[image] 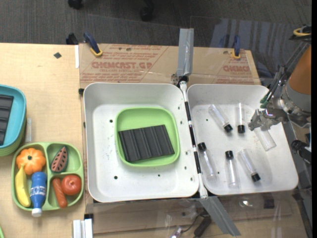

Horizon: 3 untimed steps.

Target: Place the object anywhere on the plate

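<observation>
We're looking down on the gripper (262, 119) hanging over the right-hand side of the right bin (277, 182), and from up here we cannot tell whether it has closed on anything, so that's the first worry. The objects to move are the clear tubes with black caps, scattered across that bin's floor: one (220, 118) up near the top, one upright-looking (240, 118) beside it, one (206, 158) along the left wall, two more (231, 166) (249, 165) lower down, and a pale one (267, 141) lying just under the gripper. These are round and slick by the look of them, so we judge a pinch could squirt a tube sideways or roll it against the wall. The green plate (171, 118) sits in the left bin (99, 148) with a dark ribbed mat (145, 143) on it, and the carry has to clear the raised rims between the bins; a loose hold could drop the tube there.
</observation>
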Each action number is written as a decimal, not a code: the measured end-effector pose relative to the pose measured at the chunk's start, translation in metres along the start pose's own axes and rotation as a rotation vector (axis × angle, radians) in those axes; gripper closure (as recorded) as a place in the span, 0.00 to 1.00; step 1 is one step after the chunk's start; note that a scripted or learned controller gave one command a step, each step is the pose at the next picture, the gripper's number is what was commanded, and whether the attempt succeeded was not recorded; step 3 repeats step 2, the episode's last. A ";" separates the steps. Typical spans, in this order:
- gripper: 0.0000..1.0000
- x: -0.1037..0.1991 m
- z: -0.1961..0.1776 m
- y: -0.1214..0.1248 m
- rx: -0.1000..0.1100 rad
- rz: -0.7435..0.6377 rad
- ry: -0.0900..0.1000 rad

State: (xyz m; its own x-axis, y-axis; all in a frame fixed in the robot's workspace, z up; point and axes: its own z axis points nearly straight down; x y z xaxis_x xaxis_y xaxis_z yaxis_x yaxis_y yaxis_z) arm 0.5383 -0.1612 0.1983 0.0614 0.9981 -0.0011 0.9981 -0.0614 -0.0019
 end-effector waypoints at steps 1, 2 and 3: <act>0.00 0.000 0.000 0.000 0.000 0.000 0.000; 0.00 -0.031 -0.044 -0.045 0.000 0.132 -0.001; 0.00 -0.031 -0.044 -0.045 0.000 0.132 -0.001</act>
